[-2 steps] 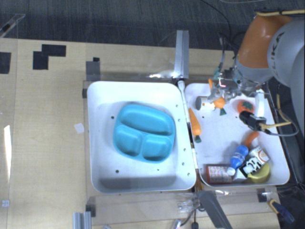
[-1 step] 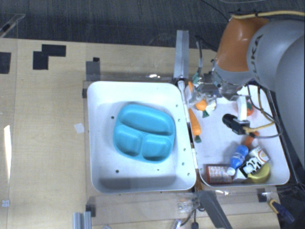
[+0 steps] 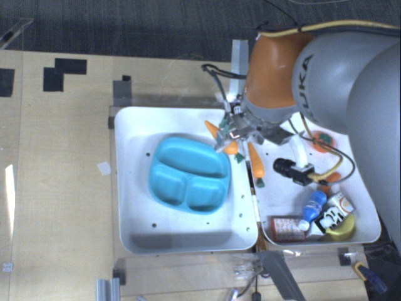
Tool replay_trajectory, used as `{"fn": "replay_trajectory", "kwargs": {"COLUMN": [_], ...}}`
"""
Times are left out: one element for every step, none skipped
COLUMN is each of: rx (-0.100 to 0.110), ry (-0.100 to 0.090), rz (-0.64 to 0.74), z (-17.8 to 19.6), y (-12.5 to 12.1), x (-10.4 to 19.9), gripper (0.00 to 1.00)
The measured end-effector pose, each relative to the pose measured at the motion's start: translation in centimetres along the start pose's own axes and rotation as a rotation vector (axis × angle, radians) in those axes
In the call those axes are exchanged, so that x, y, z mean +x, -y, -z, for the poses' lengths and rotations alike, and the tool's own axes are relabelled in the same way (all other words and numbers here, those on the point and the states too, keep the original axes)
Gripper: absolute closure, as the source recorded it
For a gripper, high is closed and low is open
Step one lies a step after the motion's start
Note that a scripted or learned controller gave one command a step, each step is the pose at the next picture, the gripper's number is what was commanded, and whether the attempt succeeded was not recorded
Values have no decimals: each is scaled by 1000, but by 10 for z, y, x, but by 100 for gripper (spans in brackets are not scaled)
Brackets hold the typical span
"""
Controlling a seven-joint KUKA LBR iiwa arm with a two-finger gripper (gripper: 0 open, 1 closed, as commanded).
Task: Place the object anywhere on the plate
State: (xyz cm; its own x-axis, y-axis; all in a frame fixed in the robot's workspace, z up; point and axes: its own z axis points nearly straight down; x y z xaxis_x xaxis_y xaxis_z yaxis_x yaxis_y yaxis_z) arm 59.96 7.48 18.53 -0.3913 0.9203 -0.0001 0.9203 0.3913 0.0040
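Nearest you, the right bin [image 3: 369, 227] bears clutter: a blue bottle [image 3: 312, 207], a brown packet [image 3: 287, 228], a yellow thing [image 3: 341, 229] w/ a black-white item by it. None of it blocks the route. The blue plate [image 3: 188, 174] in the left bin [image 3: 135, 187] has nothing on it, so placing isn't done. Farther back, the gripper [image 3: 233, 135] hangs at the plate's far-right corner w/ carrots: one [image 3: 255, 160] lies along the divider, smaller orange bits at the tip. Can't tell if it holds any.

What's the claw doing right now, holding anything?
Gripper: closed on an orange carrot, above the blue plate's right edge.
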Motion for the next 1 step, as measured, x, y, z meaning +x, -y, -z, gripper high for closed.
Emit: {"fn": "replay_trajectory", "kwargs": {"rx": [0], "ry": [0], "rz": [0], "z": [0], "y": [0], "x": [0], "gripper": [0]}}
